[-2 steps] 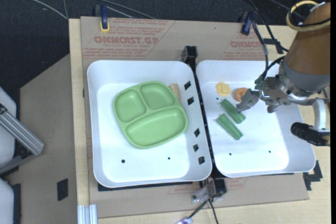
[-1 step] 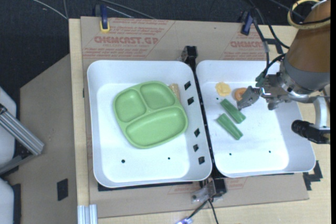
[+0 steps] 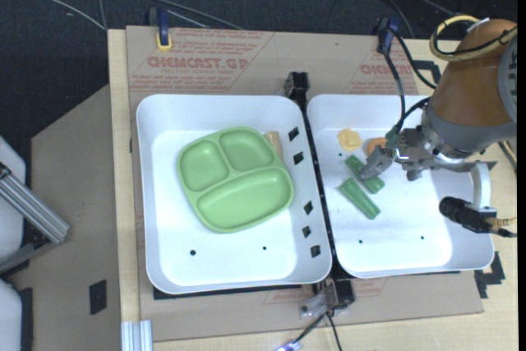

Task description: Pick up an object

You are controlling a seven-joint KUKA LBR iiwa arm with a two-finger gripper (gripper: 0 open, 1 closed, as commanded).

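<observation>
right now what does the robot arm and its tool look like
The grey KUKA arm is thick and rounded, with a broad orange band above the wrist. A yellow cable loops over its top and a dark cable runs along the bench to it. The small metallic two-finger tool sticks out from the wrist, and a black cylindrical attachment hangs beneath.

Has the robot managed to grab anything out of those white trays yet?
Not yet, as far as the view shows. The gripper is down in the right bin, right at the green pieces beside a yellow item; whether it has one is unclear. The lift is left. The green plate sits in the left bin.
</observation>
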